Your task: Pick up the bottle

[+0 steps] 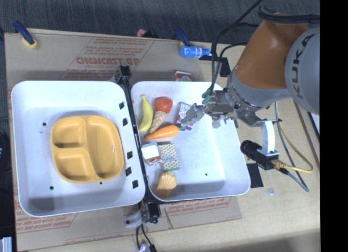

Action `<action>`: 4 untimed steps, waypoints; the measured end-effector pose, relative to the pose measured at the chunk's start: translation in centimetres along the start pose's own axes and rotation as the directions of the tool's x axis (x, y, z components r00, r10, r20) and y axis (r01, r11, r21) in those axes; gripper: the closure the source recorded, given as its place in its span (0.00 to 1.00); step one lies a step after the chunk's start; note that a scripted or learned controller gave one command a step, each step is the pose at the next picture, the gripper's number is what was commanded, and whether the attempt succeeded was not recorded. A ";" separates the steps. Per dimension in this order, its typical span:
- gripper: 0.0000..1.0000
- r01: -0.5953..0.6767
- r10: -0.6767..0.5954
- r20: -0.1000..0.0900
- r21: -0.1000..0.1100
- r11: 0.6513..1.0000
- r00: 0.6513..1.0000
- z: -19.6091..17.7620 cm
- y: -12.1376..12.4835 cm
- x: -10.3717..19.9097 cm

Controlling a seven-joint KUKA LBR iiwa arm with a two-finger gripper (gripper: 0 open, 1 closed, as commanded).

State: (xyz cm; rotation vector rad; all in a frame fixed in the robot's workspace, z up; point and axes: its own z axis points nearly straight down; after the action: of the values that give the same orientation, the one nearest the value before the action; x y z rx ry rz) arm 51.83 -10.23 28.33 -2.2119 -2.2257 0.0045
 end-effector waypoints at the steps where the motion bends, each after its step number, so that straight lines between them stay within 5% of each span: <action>1: 1.00 0.005 -0.005 0.000 0.003 1.000 1.000 -1.0 0.0 0.0; 2: 1.00 0.060 -0.060 -0.001 0.003 0.998 0.998 13.6 -3.7 0.3; 3: 1.00 0.202 -0.201 0.002 -0.004 0.979 0.979 0.3 -4.1 1.1; 4: 1.00 0.401 -0.401 0.001 -0.001 0.916 0.916 2.8 -4.1 5.7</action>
State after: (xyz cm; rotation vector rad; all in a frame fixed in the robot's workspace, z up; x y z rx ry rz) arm 47.65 -4.56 25.60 -1.7101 -2.6318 0.0027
